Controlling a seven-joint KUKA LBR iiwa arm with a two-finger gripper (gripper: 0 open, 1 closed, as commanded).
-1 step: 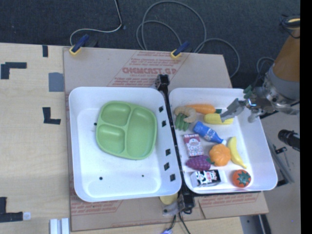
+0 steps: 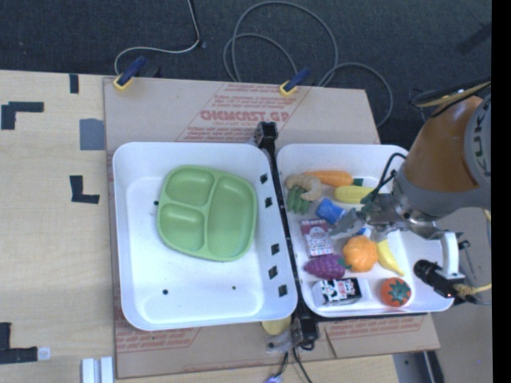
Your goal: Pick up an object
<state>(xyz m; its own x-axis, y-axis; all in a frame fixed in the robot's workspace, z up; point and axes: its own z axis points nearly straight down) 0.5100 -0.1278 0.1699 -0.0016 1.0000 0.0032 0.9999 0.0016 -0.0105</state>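
Hovering low in the right bin (image 2: 399, 154), end effector (image 2: 361, 223) sits among crowded toys beside the blue block (image 2: 328, 210); grip state cannot be told. Candidate: orange fruit (image 2: 360, 254), just below. Advise a straight descent, avoiding the banana (image 2: 390, 256).

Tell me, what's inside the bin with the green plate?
The left bin holds just the green plate, a divided one with three sections, lying flat with nothing in them. A few small dark specks dot the white floor. Whatever lies under the plate is covered.

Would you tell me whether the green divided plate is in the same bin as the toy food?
No, the green plate lies in the left bin.
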